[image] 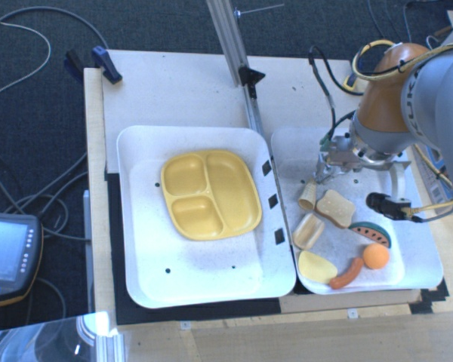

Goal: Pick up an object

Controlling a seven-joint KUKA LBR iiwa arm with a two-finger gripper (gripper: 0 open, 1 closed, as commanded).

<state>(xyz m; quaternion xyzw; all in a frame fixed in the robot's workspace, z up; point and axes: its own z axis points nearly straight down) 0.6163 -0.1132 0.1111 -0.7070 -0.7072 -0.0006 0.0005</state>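
1. Gripper (325, 168) is hanging over right bin (430, 256) at its 11 o'clock; open/clenched state: can't tell.
2. Nothing is showing in its grasp.
3. Toy food is lying at bin's 6 o'clock: bread slice (335, 208), cork-like cylinder (308, 196), orange ball (375, 256), sausage (347, 274), melon slice (371, 232).
4. Left bin (136, 225) is holding glossy yellow 3-section plate (210, 194).
5. No readable writing.

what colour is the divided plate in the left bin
Yellow. The divided plate shows plainly in the camera view, lying in the left bin.
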